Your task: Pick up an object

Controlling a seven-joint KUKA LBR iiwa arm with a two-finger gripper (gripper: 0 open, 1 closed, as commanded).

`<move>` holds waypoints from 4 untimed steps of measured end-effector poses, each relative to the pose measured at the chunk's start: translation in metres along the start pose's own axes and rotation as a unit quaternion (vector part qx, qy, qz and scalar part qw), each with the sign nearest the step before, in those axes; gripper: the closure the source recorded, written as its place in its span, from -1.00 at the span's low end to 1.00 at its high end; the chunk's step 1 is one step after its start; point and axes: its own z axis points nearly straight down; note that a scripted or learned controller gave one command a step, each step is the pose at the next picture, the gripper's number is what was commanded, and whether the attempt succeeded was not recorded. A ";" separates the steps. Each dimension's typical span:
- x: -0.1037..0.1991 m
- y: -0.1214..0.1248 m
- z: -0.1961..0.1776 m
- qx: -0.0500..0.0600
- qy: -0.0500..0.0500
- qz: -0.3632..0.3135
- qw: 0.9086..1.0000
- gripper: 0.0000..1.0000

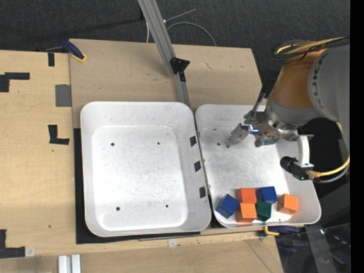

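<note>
**Blocks wait low; pincer hangs high in the right bin**

The blocks (254, 202) huddle at the near edge of the right bin (227, 158): blue, orange, green and blue again, with a lone orange block (288, 203) at the right. The pincer (242, 134) hovers over the bin's far half, well apart from them, fingers spread and holding nothing. Best aim, in my judgement, is that lone block, with clear sides for the fingers. The left bin (91, 152) holds no blocks.

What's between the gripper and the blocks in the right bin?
Nothing visible. The gripper hangs over bare floor of the right bin; the blocks cluster at the near wall, with open floor between.
</note>
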 end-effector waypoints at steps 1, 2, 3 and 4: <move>0.001 0.000 0.065 0.001 0.000 0.000 1.000 -1.00; 0.001 0.002 0.051 -0.002 0.001 -0.001 1.000 1.00; 0.003 0.000 0.009 -0.005 0.000 0.000 1.000 1.00; -0.006 -0.003 -0.049 -0.006 0.000 0.000 1.000 1.00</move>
